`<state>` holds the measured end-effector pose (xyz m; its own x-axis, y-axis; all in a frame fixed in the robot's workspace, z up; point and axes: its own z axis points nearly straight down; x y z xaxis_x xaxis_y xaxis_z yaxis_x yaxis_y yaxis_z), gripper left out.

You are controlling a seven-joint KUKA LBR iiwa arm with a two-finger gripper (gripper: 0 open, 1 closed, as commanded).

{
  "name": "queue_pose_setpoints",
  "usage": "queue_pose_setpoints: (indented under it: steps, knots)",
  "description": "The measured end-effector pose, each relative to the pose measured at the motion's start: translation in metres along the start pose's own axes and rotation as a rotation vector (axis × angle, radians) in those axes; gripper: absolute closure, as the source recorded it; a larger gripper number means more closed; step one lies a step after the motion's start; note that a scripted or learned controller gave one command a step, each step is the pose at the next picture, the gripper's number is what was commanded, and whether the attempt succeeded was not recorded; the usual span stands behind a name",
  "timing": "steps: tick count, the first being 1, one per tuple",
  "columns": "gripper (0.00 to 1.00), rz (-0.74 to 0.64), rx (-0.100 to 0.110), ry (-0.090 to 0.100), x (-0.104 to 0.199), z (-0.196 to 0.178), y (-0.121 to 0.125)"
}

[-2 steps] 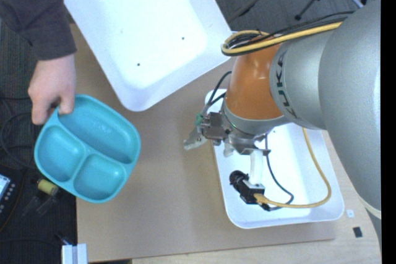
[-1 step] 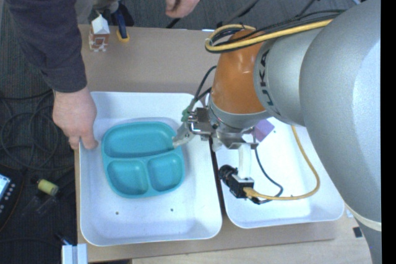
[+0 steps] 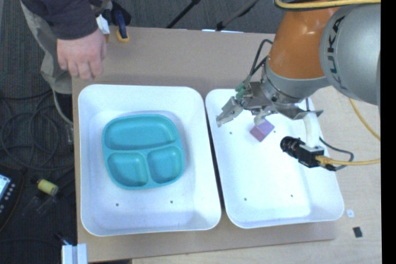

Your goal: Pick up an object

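Observation:
A small purple block lies in the right white bin, near its far side. My gripper hangs low over that far end of the bin, under the orange wrist band. It is open, with one finger splayed out to the left and the other just above the block. The block sits at the tip of the right-hand finger rather than between the two, and nothing is held.
The left white bin holds a teal divided plate. A person's hand rests at the bench's far left corner. A black connector with a yellow cable hangs over the right bin's right side.

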<state>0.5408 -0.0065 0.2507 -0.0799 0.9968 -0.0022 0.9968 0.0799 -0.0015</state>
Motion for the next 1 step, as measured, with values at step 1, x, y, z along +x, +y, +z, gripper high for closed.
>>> queue_pose_setpoints:
  steps: [1]
  knots:
    - [0.0,-0.056,0.003,0.001,-0.0691,0.0685,0.0059]
